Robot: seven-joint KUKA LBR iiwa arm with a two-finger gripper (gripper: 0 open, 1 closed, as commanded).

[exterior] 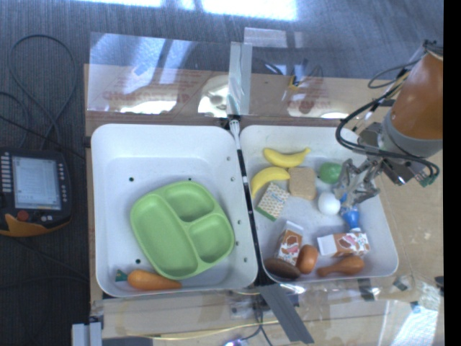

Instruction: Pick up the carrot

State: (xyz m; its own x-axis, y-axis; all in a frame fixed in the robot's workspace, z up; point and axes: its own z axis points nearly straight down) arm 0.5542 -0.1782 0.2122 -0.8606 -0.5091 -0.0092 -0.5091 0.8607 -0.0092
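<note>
Carrot [150, 281] lies on its side at the lower left of the frame, in the bottom corner of the left bin [115, 157], green top pointing left, orange body pointing right. It sits just beside (maybe touching) the lower edge of the green divided plate [181, 228], which takes up the middle of that bin.

Arm w/ orange band [421, 99] comes in from the upper right of the frame, wrist over the right bin [382, 262]. The claw [358, 186] hangs above the right-hand part of that bin, near the green ball [330, 171] and white ball [328, 205]. Cannot tell if it's spread or clenched (metal parts and cables blur together); nothing visibly gripped betw. them. Claw is well apart from the carrot, a whole bin away.

Right bin contents, approx.: two bananas [277, 166] at the upper left of the bin, a tan block [302, 183] beside them, a checkered packet [272, 200] below. A small blue item [351, 216] sits just under the claw. Along the lower edge: small carton [289, 246], orange-brown egg shape [307, 258], dark brown oval [282, 269], red-and-white packet [344, 244], brown drumstick-like piece [341, 267].

Off the tabletop, at the left edge of the frame, a handheld control pendant [34, 186] w/ screen lies on the dark floor, cable looping above it
</note>
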